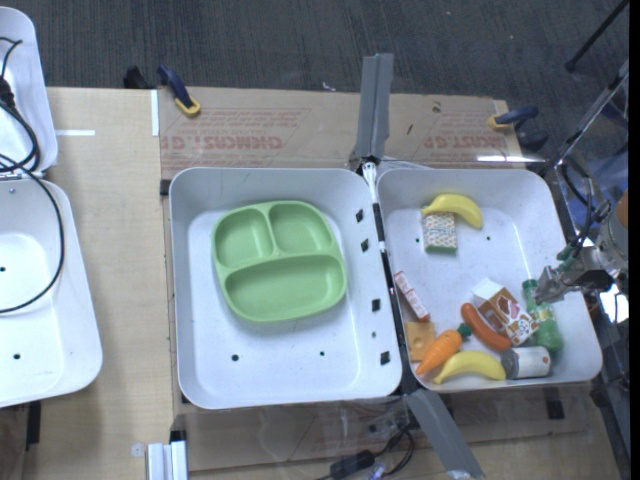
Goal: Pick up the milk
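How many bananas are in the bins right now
2. One banana lies near the right bin's far wall; the other banana lies near its front edge, beside the carrot.

A robotics lab is indicated: two white bins (190,268) are fixed on a cardboard-covered bench (110,218), clamps (178,90) are seen at the upper edge, cables at left, dark carpet (300,18) above.

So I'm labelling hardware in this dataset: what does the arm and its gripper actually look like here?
At the right edge of the camera view, the gripper is a small dark metal assembly with greenish parts near the tip. Behind it the arm looks grey and blurred, with a hint of orange at the frame edge. No markings are legible.
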Action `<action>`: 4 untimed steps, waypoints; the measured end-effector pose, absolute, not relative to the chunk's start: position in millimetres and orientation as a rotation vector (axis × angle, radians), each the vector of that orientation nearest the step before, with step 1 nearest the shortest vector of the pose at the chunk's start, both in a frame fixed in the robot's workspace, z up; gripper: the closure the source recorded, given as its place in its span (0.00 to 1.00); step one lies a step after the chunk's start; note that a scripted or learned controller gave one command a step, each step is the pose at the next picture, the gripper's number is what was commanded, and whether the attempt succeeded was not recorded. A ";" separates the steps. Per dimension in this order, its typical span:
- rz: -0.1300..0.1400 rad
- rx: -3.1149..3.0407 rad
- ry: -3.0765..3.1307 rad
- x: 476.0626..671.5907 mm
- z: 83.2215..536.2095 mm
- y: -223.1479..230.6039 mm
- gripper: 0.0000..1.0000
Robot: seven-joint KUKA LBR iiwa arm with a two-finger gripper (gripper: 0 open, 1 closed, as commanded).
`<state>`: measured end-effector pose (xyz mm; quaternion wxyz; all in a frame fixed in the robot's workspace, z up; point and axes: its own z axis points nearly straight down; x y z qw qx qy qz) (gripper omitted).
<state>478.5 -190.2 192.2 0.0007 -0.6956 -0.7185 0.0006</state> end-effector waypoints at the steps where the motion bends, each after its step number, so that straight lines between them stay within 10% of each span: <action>1: 0.002 -2.154 -2.285 516.1 182.0 -185.4 1.00; 2: -0.022 -2.315 -2.160 494.5 116.4 -170.0 1.00; 3: 0.003 -2.330 -2.105 484.9 190.8 -63.5 1.00; 4: 0.004 -2.377 -2.052 477.6 190.6 -88.8 1.00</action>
